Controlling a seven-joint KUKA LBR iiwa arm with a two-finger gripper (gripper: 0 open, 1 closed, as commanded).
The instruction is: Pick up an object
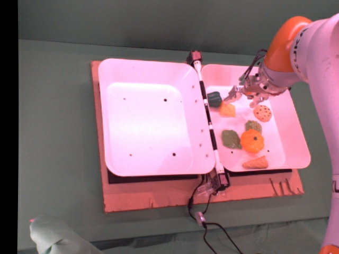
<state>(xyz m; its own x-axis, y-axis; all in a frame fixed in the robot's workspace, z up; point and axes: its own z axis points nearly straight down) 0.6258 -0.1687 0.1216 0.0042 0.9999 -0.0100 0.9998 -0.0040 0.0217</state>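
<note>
- Green cloth-covered bench [53,142] under a plain grey-green wall; rumpled fold of the same cloth at the near left corner.
- Brown board [159,197] lying mid-bench, carrying two shallow white bins side by side, touching along a black-and-white striped rod [207,115].
- Left bin [153,115] lit pink-white, dotted with a few small dark holes.
- Right bin [296,142] holding the objects: dark green piece [214,99] at its far left edge beside the rod, orange wedge [228,109] just beside it, spotted orange disc [262,112] toward the middle, small green bumpy piece [253,126] touching an orange pumpkin shape [252,141], green leaf shape [231,138] just left of the pumpkin, tan-orange slice [255,163] near the bin's near edge.
- Black cables [212,232] trailing from the rod's near end toward the bench's near edge.
- Grey arm with orange band reaching in from the right; end effector [239,92] hanging over the right bin's far half, just above the orange wedge and dark green piece.
- Cannot tell whether the end effector is open or closed; nothing visibly gripped.
</note>
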